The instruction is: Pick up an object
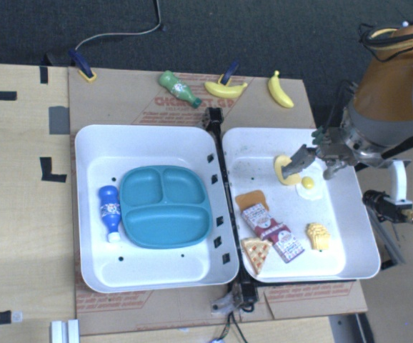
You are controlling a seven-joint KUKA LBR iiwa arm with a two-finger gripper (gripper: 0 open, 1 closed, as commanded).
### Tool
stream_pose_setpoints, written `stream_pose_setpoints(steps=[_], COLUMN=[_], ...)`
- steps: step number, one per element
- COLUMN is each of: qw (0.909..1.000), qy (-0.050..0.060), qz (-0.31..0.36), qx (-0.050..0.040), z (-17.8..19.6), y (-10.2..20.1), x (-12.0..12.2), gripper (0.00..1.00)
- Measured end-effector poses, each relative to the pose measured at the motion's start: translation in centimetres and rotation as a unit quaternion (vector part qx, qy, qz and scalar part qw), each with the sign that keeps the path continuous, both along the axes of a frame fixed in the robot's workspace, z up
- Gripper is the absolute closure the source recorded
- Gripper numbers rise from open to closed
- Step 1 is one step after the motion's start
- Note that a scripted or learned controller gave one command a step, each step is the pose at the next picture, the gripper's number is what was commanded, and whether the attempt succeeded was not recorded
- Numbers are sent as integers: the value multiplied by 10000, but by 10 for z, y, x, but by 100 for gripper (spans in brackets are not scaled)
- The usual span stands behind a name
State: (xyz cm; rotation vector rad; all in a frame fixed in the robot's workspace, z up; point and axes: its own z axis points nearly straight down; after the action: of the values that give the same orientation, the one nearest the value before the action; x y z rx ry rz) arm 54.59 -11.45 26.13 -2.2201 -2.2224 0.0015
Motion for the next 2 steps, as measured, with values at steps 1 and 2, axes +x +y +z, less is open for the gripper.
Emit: stream_pose_setpoints(steps=[1, 2], qw=[10000, 10000], qy=[34, -25], qz=[0, -1], qx=[9, -1], z=[-152, -175], y=[17, 20], x=[55, 22], gripper=[0, 0])
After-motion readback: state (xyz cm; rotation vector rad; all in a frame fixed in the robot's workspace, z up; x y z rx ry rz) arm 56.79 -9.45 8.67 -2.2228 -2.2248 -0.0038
